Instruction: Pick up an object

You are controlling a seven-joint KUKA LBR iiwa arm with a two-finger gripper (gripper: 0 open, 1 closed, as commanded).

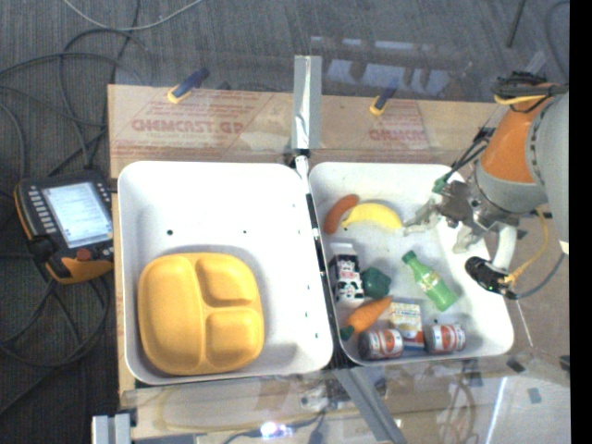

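**Pincer poised over a crowded right bin**

While the arm leans in over the right bin, the largest thing on the bench is the left bin, which carries a yellow divided tray in its near half. The right bin, touching the left bin along the shared wall, holds all the small goods. The pincer hangs above the far right part of that bin; whether it is apart or together I cannot tell, and nothing is seen clamped in it.

Taking the right bin's far wall as the mark: just below it lie a banana and a red sausage, touching each other. Farther toward the near wall stand a small milk carton, a dark green piece and a green bottle lying tilted. Against the near wall sit an orange carrot, a small box and two cans lying end to end.

The banana, just beside the pincer, looks the likeliest pick. It is probably a light, hard plastic toy, smooth and curved, so it may slip or roll; a grip across its thick middle, away from the sausage, should serve best.
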